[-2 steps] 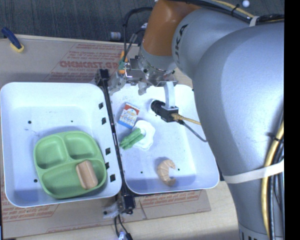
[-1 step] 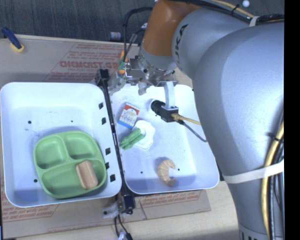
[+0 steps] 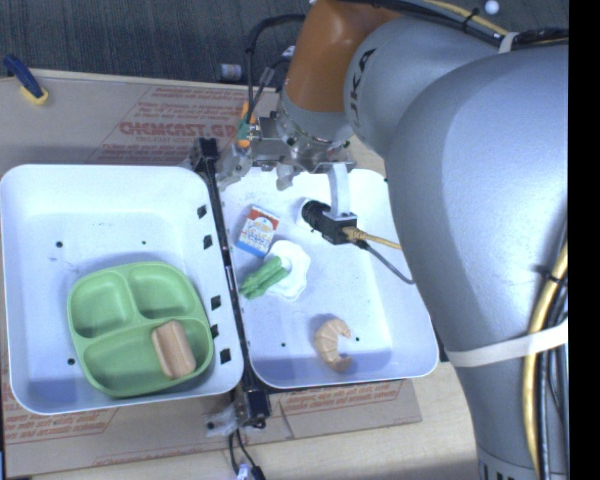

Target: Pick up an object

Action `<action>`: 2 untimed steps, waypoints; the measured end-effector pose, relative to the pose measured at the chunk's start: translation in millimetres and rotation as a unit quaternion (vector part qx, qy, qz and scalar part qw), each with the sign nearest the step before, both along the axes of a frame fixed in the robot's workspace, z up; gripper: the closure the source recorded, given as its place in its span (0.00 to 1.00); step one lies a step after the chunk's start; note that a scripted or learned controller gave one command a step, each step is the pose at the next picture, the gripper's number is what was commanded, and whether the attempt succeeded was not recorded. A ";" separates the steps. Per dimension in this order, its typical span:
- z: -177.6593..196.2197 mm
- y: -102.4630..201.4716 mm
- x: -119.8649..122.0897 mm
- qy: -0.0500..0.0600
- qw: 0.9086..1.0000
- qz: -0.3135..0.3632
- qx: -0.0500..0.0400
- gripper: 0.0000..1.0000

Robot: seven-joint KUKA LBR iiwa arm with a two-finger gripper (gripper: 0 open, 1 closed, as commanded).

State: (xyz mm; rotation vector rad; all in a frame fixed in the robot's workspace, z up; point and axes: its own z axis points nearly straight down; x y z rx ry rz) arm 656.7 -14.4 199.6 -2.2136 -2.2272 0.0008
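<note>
My gripper (image 3: 286,171) hangs over the far edge of the right bin (image 3: 400,340), under the orange wrist band. Just below it lies a small blue, white and red carton (image 3: 256,231). A green vegetable-like piece (image 3: 262,276) rests on a white object (image 3: 292,269) in the bin's middle. Closer to the front lies a tan croissant (image 3: 331,342). Nothing shows between the gripper and these things.
The left bin (image 3: 40,218) holds a green divided plate (image 3: 100,308) with a tan bread-like piece (image 3: 173,350) in its right compartment. A black hinge strip (image 3: 223,268) runs between the bins. The big grey arm covers the right side.
</note>
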 end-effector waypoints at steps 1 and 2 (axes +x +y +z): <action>0.0 0.0 0.0 0.000 1.000 0.000 0.000 0.00; 0.0 0.0 0.0 0.000 1.000 0.000 0.000 0.00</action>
